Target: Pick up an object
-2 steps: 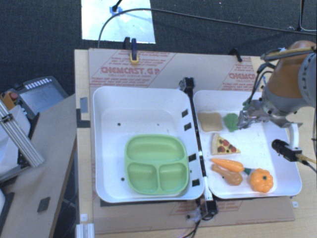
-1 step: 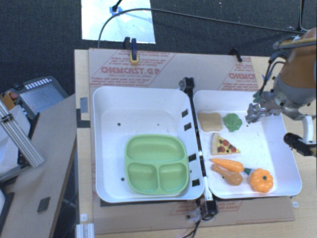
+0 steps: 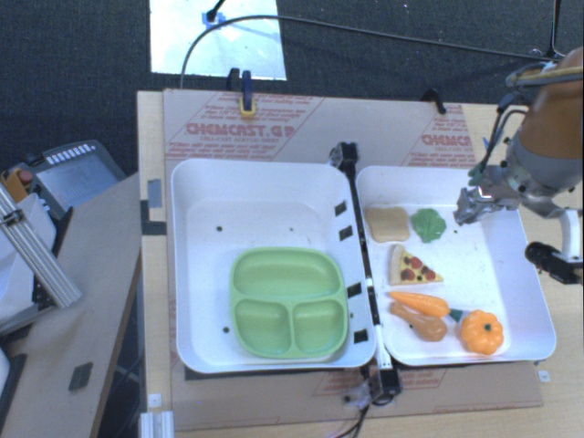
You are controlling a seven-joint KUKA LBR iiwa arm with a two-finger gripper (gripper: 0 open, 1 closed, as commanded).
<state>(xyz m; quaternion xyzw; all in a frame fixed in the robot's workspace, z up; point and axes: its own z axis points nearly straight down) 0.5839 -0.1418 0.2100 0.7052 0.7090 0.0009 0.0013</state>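
White plastic bins sit on your cardboard-covered bench (image 3: 274, 126), dark carpet beyond. The left bin (image 3: 265, 190) holds a green divided plate (image 3: 288, 301). The right bin (image 3: 511, 272) holds bread (image 3: 387, 224), broccoli (image 3: 428, 224), pizza (image 3: 411, 267), carrot (image 3: 420, 303), a pumpkin (image 3: 481, 331). The gripper (image 3: 470, 205) hovers at broccoli's three o'clock; you can't tell its grip.

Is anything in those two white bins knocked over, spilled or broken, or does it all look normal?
Nothing stands out. The green divided tray lies flat in the left bin. In the right bin the toast, broccoli, pizza slice, carrot and orange pumpkin lie apart and look whole. The gripper hovers beside the broccoli.
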